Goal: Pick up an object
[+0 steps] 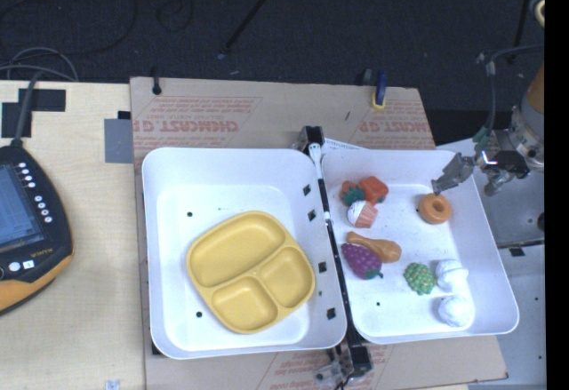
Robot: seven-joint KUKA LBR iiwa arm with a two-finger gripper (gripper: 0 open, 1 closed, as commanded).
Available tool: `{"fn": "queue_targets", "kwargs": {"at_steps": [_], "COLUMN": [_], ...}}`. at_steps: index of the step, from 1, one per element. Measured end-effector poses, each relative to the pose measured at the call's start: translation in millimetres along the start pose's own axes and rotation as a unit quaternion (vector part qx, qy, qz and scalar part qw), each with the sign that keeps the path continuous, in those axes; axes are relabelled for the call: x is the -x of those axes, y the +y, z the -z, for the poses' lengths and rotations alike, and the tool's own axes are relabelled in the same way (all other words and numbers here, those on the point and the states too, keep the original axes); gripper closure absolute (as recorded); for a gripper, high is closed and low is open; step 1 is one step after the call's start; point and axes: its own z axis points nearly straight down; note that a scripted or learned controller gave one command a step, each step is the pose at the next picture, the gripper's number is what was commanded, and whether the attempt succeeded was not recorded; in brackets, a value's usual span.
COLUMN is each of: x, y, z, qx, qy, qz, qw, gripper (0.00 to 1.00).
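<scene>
Jaws [468, 168] apart above ring-shaped donut [435, 209]; smooth yellow tray [251, 271].

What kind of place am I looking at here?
Probably a robotics lab test bench: a handheld control pendant on the bench, cables on the dark floor, and toy food like a donut in a white bin.

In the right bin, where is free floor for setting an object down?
Free: the right bin's front-left corner, below the purple grapes, and its back strip above the donut. Crowded: the middle and the front-right corner by the white pieces.
</scene>
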Motion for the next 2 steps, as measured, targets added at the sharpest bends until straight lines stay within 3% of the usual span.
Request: {"fn": "queue_targets", "kwargs": {"at_steps": [1,2], "x": [-103.4,-99.5], "y": [-40.0,-38.6], "z": [146.2,144.8], "qx": [0.008,-0.003], "qy": [0.0,-0.002], "qz": [0.004,0.002], "qw": [1.0,1.0], "gripper": [0.0,1.0]}}
